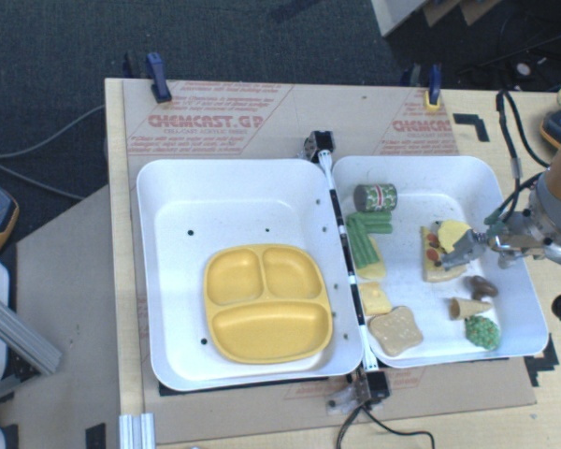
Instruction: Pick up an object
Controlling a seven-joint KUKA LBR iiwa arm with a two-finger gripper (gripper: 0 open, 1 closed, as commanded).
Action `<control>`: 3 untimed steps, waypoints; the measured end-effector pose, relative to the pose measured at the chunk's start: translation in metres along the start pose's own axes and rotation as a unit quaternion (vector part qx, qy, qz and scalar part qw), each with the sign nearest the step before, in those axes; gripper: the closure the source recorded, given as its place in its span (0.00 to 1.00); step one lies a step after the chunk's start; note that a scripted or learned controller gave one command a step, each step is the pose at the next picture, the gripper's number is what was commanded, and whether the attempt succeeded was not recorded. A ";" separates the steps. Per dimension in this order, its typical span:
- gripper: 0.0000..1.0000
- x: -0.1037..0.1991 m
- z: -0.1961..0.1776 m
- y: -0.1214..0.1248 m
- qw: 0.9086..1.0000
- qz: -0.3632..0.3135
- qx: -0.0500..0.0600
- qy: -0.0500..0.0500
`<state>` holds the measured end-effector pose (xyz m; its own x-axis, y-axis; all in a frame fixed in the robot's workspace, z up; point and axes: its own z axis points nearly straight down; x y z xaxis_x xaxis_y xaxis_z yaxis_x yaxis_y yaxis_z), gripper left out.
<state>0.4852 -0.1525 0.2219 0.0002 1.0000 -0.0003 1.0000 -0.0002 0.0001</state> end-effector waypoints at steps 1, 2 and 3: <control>0.00 -0.044 0.145 0.049 1.000 0.001 0.002 0.000; 0.00 -0.001 0.137 0.114 1.000 -0.004 -0.003 0.000; 1.00 -0.006 0.123 0.113 1.000 -0.001 -0.005 -0.002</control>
<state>0.5981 -0.1582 0.0985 -0.0009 1.0000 -0.0034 1.0000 0.0009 0.0096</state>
